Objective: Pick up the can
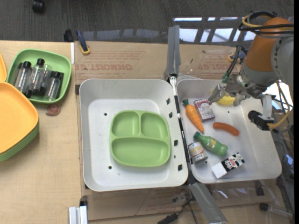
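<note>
The can point(197, 151) is small, with a silver rim and a brownish label. It stands near the left wall of the right bin point(261, 171), toward the front, touching the green bottle point(211, 143). My gripper point(229, 97) hangs at the back of that bin, well behind and to the right of the can. It is open, its fingers spread over a yellow object point(226, 101), and it holds nothing.
The right bin also holds a carrot point(194, 117), a small red and white box point(204, 109), a red sausage point(226, 128) and a cow-patterned carton point(229, 165). A green divided plate point(140, 139) lies in the left bin point(93, 125). Orange plates and a green tray of bottles sit far left.
</note>
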